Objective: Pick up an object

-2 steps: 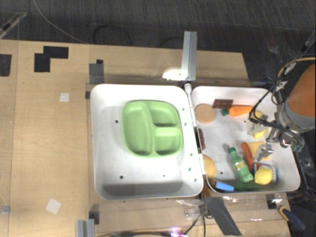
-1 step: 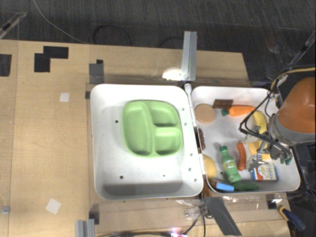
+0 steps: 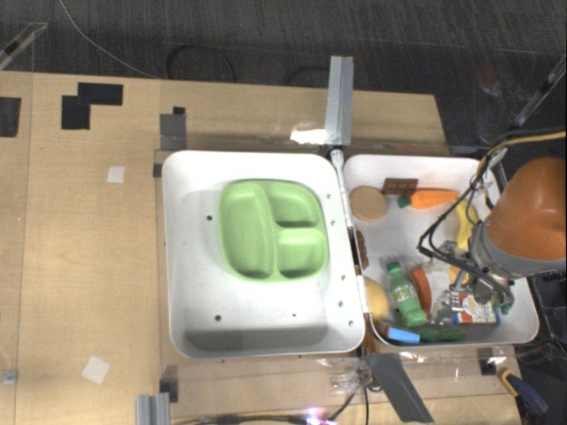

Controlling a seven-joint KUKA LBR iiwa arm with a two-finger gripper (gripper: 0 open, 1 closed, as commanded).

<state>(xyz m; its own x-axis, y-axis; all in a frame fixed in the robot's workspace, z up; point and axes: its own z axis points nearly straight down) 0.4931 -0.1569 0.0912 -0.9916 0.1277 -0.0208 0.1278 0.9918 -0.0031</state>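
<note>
The arm (image 3: 523,215) reaches in from the right, with its gripper (image 3: 465,301) low over the near right part of the right bin (image 3: 443,168). I cannot tell its state, as the wrist hides it.

Just left of the gripper lie a red piece (image 3: 420,288), a green bottle (image 3: 405,294) and a yellowish ball (image 3: 376,299). Below it to the left sits a blue piece (image 3: 403,335). Farther up from the gripper rest an orange carrot (image 3: 432,198), a brown block (image 3: 400,186) and a tan disc (image 3: 368,204). Well to its left, the left bin (image 3: 190,326) holds a green divided tray (image 3: 270,228).
</note>
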